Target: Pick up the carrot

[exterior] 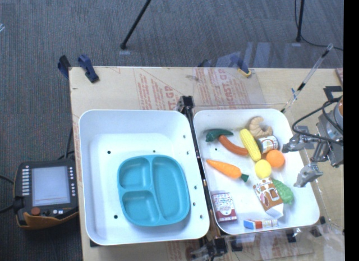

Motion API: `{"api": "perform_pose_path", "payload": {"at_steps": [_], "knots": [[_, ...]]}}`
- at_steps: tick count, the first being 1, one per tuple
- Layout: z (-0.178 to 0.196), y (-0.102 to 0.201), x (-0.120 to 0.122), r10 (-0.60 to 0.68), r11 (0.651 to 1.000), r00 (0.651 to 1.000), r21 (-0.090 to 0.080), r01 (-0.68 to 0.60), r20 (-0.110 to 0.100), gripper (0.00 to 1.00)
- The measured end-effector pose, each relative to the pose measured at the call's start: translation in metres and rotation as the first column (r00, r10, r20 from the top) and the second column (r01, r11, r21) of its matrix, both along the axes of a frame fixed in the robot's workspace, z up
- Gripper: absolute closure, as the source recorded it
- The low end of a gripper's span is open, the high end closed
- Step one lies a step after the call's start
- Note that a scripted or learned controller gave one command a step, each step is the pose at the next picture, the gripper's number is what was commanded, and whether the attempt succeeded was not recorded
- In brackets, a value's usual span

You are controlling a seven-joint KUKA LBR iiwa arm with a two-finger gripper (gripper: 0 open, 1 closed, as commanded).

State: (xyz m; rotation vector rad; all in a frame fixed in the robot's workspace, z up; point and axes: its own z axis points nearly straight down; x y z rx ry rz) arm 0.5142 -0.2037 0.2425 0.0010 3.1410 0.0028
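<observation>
Step in hand: approach; carrot not yet grasped. Hand sits over the right rim of the right bin, fingers spread wide, nothing between them; well apart from the carrot.

Carrot lies flat in the left part of the right bin, pointed end toward the left wall, green top toward the lemon; a chilli lies just above it, corn to its upper right; bare bin floor on its near side.

Next move, as judged: travel left across the bin over the orange and lemon, turn the fingers across the carrot's short axis, descend at mid-body; the lemon close by the green top leaves little room there, so a grip nearer the middle looks safer.

Left bin holds a blue tray with three compartments.

Surface: table of pale board with red print, clamps at its far edge. Room: grey carpet; tripod legs behind; pendant on the floor at left.
</observation>
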Motion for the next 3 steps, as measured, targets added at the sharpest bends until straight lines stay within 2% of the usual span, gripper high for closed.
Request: {"api": "perform_pose_path", "payload": {"at_steps": [1, 2, 3], "knots": [[-0.102, 0.081, -0.013, 0.048, 0.999, 0.999, 0.006, -0.048, -0.010, 0.00], [-0.138, 0.118, 0.059, -0.044, 0.999, 0.999, 0.002, 0.044, -0.002, 0.00], [-0.155, 0.112, 0.100, -0.307, 0.952, 0.952, -0.001, 0.307, 0.000, 0.00]]}}
